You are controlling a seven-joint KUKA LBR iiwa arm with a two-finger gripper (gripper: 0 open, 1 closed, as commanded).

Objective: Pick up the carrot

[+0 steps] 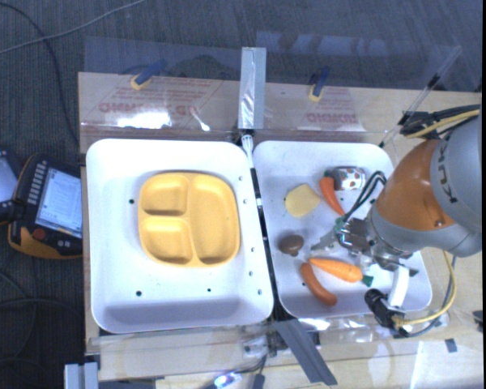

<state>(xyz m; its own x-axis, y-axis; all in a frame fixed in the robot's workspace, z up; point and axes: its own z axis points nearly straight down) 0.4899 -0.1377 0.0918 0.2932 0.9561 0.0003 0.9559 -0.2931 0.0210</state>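
Lying in right bin (405, 298): carrot (337, 269), touching jaws (364, 259); jaw state unclear.

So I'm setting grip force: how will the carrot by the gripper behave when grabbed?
The carrot looks like smooth, glossy plastic, so probably stiff, light and a bit slippery. Its rounded, tapered shape may roll or pivot on the bin floor, possibly nudging the sausage beside it.

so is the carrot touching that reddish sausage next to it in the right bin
Cannot tell. In the camera view the carrot lies right alongside the sausage; no clear gap or contact shows between them.
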